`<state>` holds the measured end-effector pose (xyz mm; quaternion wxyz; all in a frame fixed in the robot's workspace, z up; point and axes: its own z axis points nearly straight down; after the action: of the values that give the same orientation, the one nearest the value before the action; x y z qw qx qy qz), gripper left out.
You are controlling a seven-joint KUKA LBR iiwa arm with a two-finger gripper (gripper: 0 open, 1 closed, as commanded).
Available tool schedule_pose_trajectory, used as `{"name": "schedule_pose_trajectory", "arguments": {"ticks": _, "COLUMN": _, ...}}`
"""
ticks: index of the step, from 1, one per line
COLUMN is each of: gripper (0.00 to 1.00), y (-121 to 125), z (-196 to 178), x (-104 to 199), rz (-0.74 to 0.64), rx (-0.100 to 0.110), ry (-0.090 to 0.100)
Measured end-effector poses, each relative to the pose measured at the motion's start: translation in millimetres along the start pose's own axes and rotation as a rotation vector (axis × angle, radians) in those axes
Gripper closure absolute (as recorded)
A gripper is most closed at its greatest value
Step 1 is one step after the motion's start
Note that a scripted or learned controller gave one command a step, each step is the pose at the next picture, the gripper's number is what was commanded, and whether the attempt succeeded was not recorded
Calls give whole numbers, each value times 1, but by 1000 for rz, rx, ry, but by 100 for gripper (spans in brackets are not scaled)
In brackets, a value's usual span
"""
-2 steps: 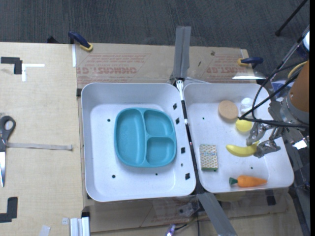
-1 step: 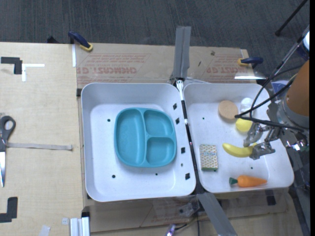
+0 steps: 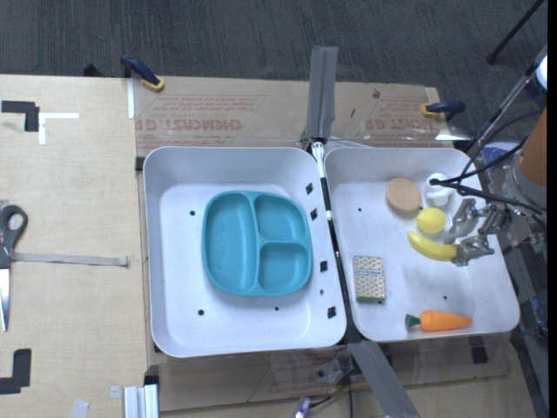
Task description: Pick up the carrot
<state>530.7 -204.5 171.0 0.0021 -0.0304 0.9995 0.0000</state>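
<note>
The orange plastic carrot [image 3: 444, 321] lies along the right white bin's [image 3: 383, 177] front edge, green tip leftward. The gripper [image 3: 467, 236] hangs over a yellow banana [image 3: 432, 247], well apart rearward; jaw state cannot be told.

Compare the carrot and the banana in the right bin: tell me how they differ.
The carrot is orange with a green stub end; the banana is plain yellow. The carrot is straight and lies near the bin's front wall; the banana is curved and lies further back, beside the tool. The carrot lies apart from other items; the banana sits against a yellow lemon. Both lie flat in the right bin.
</note>
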Motion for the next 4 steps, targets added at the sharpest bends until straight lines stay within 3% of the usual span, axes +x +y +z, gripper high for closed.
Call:
{"name": "schedule_pose_trajectory", "arguments": {"ticks": 1, "gripper": 100, "y": -15, "z": -42, "x": 40, "rz": 29, "rx": 1, "ry": -1}}
{"name": "schedule_pose_trajectory", "arguments": {"ticks": 2, "gripper": 100, "y": 18, "z": -49, "x": 30, "rz": 6, "rx": 1, "ry": -1}}
{"name": "schedule_pose_trajectory", "arguments": {"ticks": 3, "gripper": 100, "y": -16, "z": -36, "x": 21, "rz": -124, "rx": -1, "ry": 1}}
{"name": "schedule_pose_trajectory", "arguments": {"ticks": 4, "gripper": 100, "y": 29, "z": -58, "x": 8, "rz": -20, "rx": 1, "ry": -2}}
